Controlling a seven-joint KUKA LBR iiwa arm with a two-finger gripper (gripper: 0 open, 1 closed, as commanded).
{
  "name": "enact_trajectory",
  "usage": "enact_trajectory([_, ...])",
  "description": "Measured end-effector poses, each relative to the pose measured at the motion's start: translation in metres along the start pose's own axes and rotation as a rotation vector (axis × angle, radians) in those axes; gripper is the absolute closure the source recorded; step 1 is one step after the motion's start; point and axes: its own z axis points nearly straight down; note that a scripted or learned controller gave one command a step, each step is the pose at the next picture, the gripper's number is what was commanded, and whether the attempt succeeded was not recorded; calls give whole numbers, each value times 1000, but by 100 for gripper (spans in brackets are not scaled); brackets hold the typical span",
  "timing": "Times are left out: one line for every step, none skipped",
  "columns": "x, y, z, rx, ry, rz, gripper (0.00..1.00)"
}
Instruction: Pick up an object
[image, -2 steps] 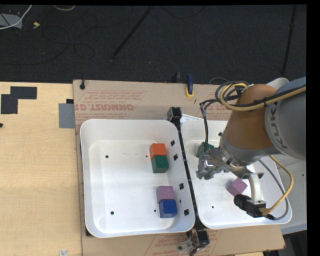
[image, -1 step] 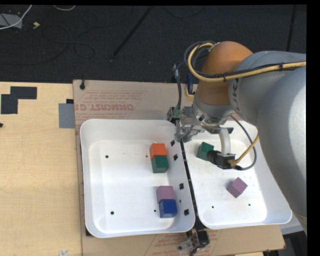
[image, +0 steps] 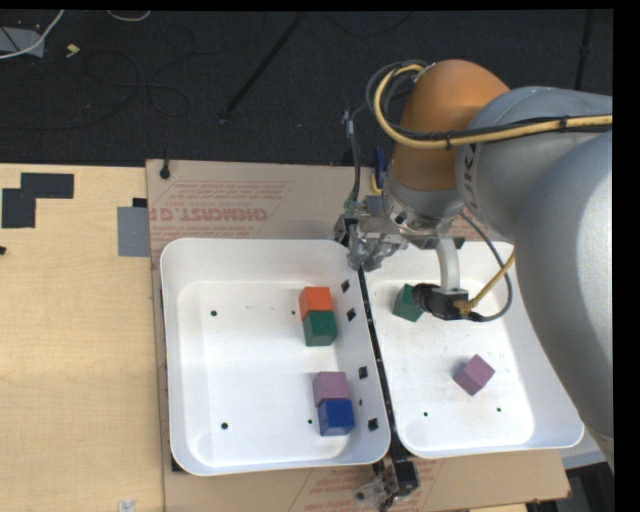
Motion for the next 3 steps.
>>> enact_trajectory([8,-1,-22,0,0,0,100])
enact_trajectory([40,-2,15,6,0,-1,100])
enact_trajectory([55,-1,23,5,-1,1,100])
